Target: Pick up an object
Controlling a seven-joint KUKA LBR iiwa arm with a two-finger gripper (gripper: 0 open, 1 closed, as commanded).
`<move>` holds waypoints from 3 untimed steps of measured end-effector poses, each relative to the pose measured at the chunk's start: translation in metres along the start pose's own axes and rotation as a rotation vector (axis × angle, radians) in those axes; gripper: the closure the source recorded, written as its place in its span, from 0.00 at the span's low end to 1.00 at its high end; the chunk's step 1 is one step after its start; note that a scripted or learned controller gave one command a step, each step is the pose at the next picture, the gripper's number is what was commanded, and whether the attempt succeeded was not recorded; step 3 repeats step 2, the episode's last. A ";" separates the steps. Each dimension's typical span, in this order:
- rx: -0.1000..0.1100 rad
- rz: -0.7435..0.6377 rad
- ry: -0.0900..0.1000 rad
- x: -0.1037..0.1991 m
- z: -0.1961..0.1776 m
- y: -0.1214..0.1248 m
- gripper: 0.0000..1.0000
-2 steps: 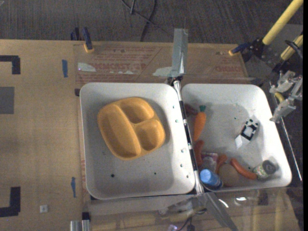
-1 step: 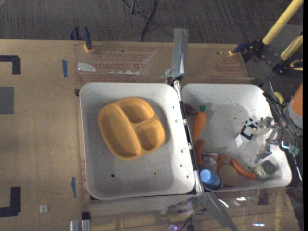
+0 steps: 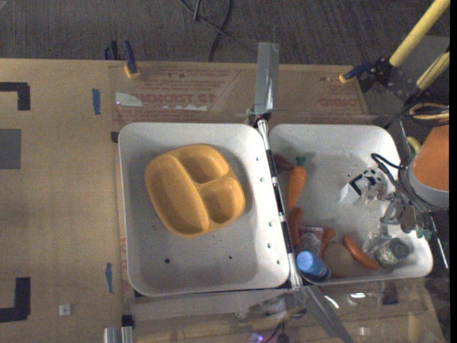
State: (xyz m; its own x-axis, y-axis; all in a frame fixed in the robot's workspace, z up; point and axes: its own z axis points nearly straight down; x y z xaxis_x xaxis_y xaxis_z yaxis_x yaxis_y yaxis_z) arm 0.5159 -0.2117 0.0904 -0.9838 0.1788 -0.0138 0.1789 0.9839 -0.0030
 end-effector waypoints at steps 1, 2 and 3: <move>-0.003 0.069 0.003 -0.113 -0.144 0.009 0.00; -0.003 0.217 0.009 -0.088 -0.125 0.003 0.00; -0.003 0.217 0.009 -0.088 -0.125 0.003 0.00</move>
